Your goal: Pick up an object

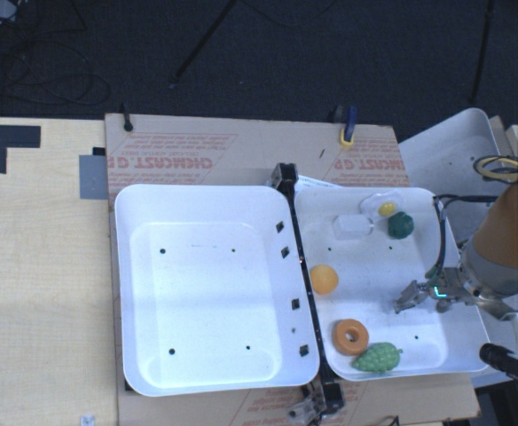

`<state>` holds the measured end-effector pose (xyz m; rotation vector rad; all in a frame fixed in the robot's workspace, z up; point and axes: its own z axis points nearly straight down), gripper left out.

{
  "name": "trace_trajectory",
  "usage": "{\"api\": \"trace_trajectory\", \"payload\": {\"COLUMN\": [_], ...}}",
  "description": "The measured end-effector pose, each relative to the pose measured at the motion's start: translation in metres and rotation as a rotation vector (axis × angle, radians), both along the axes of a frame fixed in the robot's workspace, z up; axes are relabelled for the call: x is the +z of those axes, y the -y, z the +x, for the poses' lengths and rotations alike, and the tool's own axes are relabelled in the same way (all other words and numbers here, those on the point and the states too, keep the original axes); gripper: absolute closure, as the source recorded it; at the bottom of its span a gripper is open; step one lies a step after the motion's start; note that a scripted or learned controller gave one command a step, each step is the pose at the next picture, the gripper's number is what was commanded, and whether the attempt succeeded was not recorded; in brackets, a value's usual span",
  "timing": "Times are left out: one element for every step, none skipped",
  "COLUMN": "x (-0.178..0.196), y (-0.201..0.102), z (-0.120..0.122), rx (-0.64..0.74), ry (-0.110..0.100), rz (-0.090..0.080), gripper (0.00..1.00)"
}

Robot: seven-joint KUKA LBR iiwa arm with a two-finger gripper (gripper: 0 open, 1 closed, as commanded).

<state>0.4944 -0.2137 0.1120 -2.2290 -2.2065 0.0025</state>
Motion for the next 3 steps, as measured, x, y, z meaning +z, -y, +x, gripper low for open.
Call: {"api": "trace_trajectory", "payload": {"x": [0.172, 0.084, 0.006], "y": [-0.085, -0.043, 0.001], "z": [-0.007, 0.031, 0.079], "rx": [0.019, 0.008, 0.009], "ry": [0.020, -0.002, 0.004], "rz": [-0.002, -0.002, -0.004], "gripper": [0.00, 0.00, 0.00]}}
